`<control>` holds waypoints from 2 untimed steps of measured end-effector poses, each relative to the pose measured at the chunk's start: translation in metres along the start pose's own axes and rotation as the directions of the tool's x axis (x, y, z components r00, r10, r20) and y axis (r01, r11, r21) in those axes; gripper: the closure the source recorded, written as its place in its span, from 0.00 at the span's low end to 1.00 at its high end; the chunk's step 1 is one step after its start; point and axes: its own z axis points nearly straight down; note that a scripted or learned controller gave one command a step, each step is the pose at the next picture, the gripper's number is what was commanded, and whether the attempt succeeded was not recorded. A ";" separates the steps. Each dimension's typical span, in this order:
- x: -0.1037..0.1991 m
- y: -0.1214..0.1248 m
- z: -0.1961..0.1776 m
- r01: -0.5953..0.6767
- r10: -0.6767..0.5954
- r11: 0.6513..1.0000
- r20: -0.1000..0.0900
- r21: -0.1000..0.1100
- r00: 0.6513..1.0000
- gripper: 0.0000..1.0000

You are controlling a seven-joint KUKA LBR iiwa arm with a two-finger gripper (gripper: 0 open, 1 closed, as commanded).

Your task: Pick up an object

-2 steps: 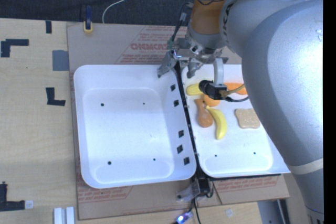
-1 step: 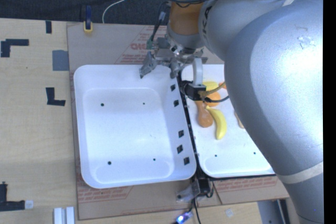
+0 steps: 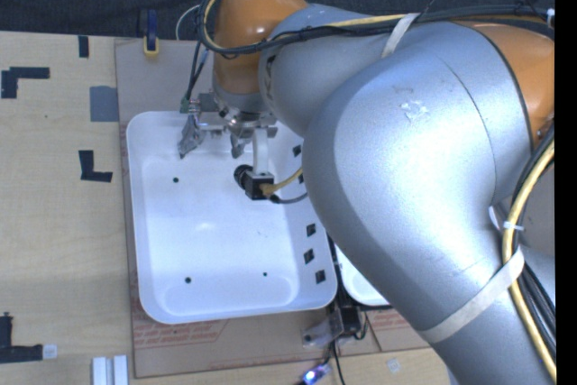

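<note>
The hand point(image 3: 214, 147) hangs over the far end of the left bin point(image 3: 134, 194). We see its two fingers point(image 3: 189, 141) spread apart, released, with bare white bin floor between them. The fingers point down toward the bin, and their tips are close to the floor; we cannot tell whether they touch it.

We cannot tell where the object to be picked up lies, so we cannot give its long axis or which way it points. On the open floor of the left bin we make out a few small dark dots point(image 3: 176, 180), too small to identify, and a row of small black squares point(image 3: 312, 231) along its right wall.

The grey arm point(image 3: 424, 158) fills the right of the view and covers nearly all of the right bin point(image 3: 359, 288), of which we see a pale sliver of rim. An orange band point(image 3: 248, 13) sits above the hand. The tan bench point(image 3: 54, 230) carries black tape marks point(image 3: 90, 167) to the left of the bins.
</note>
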 end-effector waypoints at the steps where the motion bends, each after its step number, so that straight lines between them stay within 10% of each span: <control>1: -0.005 0.002 -0.015 -0.004 0.004 1.000 0.003 -0.004 1.000 1.00; 2: -0.005 0.002 -0.024 -0.002 0.002 1.000 0.004 -0.002 1.000 1.00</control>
